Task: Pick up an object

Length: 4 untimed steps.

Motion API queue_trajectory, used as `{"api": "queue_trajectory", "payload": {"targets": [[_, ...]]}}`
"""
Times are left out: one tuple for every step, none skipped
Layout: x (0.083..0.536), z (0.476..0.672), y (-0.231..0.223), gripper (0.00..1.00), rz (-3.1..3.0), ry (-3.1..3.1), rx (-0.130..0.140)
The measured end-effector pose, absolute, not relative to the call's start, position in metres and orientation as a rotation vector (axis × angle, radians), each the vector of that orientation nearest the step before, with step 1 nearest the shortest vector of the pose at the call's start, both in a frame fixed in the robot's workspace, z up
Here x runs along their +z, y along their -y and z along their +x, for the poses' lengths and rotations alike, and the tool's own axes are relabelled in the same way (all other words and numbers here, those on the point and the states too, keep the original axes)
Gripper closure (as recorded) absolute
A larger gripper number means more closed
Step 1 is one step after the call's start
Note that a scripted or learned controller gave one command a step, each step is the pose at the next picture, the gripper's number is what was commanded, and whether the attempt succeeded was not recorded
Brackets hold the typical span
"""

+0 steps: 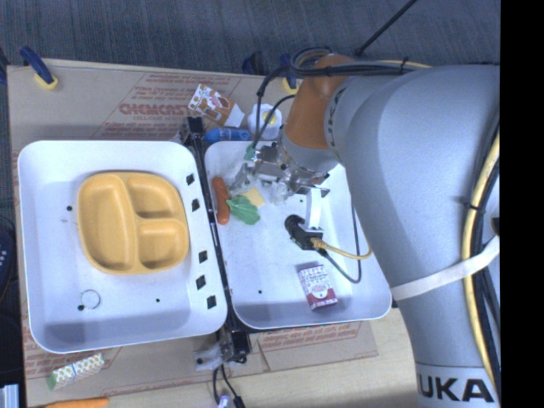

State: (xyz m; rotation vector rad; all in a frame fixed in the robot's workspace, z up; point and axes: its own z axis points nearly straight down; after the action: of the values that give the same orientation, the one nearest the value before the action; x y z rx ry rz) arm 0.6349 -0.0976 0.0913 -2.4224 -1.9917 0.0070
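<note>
Nearest the lens is the arm (425, 168), grey with an orange band, reaching in over the right side of the right bin (263, 270). Its gripper (270, 172) hangs low over that bin's far left part. Whether it is apart or together cannot be told, and nothing is seen held in it.

Just beside the gripper, toward the bin's left wall, lie a green piece (244, 209) and a pale yellow piece (255, 196), touching each other. An orange stick (222, 200) lies along the left wall, touching the green piece. A red box (317, 286) rests near the bin's near right corner, well apart from the others.

The left bin (42, 228) bears a yellow tray (133, 222) with compartments, set about its middle, and a small ring (89, 298) near its near left corner.

On the cardboard (127, 100) beyond the bins stands a small carton (208, 102), with a blue thing (228, 134) just at the right bin's far left corner. A wrapper (76, 370) lies off the left bin's near edge.
</note>
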Motion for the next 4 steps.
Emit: {"api": "queue_trajectory", "payload": {"targets": [[0.101, 0.635, 0.097, 1.0, -2.416, 1.995, 0.009], [0.252, 0.642, 0.135, 1.0, -2.268, 2.178, 0.0], [0.25, 0.641, 0.134, 0.0, -2.264, 2.175, 0.003], [0.095, 0.596, 0.118, 0.0, -2.281, 2.153, 0.004]]}}
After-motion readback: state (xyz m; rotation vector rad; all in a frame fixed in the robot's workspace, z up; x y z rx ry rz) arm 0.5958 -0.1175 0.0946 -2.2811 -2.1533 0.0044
